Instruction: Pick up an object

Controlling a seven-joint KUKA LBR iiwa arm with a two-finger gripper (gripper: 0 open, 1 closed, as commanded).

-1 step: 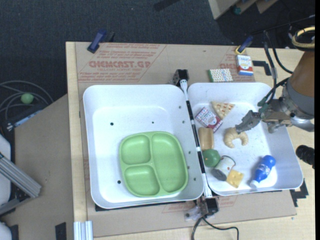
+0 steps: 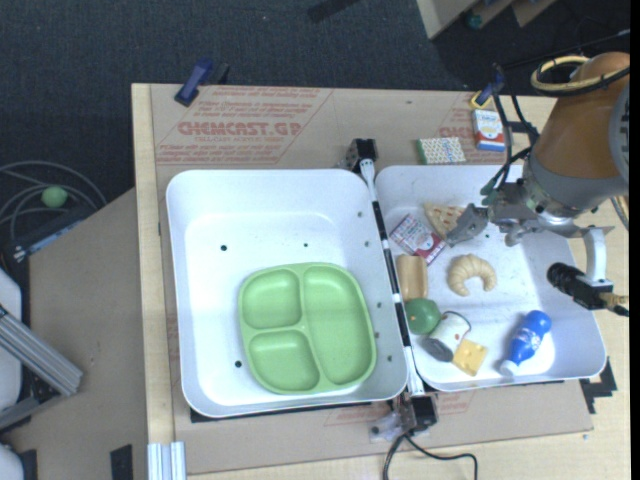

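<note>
Two shallow white bins sit side by side on the bench, centre of frame. Left bin (image 2: 200, 218) holds one thing: a pale green plastic divided plate (image 2: 305, 325), three compartments, lying flat toward the lower middle. Right bin (image 2: 590, 353) carries the clutter, so the pick presumably happens there.

Going through the right bin: tan crescent-shaped toy croissant (image 2: 472, 271) near its centre; tan cylindrical bread-like piece (image 2: 411, 276) along the left wall; red-and-white printed packet (image 2: 412, 236) above that; beige wedge w/ holes (image 2: 441, 215) at upper middle; green round toy (image 2: 422, 315), a grey-and-white small object (image 2: 445, 336) and a yellow cheese-like cube (image 2: 469, 356) bunched at lower left; blue-and-white small bottle (image 2: 527, 337) lying tilted at lower right.

Grey arm w/ orange band (image 2: 580, 128) enters from upper right, bent down over the bin. Gripper (image 2: 468, 226) hangs at the bin's upper middle, just beside the beige wedge and above the croissant in frame. Nothing visible between its tips; whether it's spread or pinched, can't tell at this res. Which item it's after is unclear — wedge or croissant are nearest, prob. one of those.
</note>
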